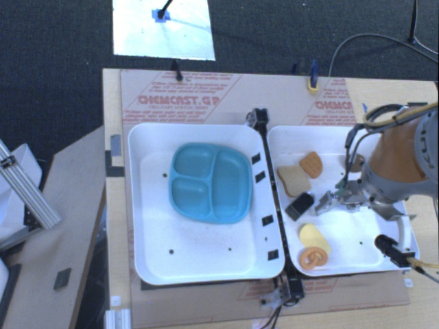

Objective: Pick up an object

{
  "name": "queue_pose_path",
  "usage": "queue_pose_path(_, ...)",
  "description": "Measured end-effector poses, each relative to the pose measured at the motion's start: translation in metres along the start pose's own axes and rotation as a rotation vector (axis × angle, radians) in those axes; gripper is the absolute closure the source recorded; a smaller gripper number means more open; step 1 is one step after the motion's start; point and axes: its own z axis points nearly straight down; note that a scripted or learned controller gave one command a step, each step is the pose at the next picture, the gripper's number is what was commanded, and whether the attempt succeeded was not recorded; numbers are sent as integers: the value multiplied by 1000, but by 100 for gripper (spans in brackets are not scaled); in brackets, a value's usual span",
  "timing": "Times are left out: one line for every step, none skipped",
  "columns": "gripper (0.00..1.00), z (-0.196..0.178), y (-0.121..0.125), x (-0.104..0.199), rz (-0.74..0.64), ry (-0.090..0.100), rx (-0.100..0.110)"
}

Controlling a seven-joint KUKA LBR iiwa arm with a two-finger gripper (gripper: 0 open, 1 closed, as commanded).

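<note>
The right bin holds a tan bread slice, an orange waffle-like piece, a small black block, a yellow cylinder and an orange pretzel. My gripper is low in this bin, just right of the black block and pointing toward it. The grey wrist with its orange band rises behind it to the right. Nothing is seen held in the gripper.
In the left bin lies a blue divided plate. A black divider with clips runs between the bins. Cables trail by the right bin's front right corner. A white sheet lies beyond the bench.
</note>
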Motion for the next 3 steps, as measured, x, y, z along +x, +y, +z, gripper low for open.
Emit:
queue_pose_path(100, -12, 1, 0, 0, -2, -3)
queue_pose_path(100, -72, 9, 3, -3, -2, -6)
queue_pose_path(100, -136, 12, 3, -4, -3, -8)
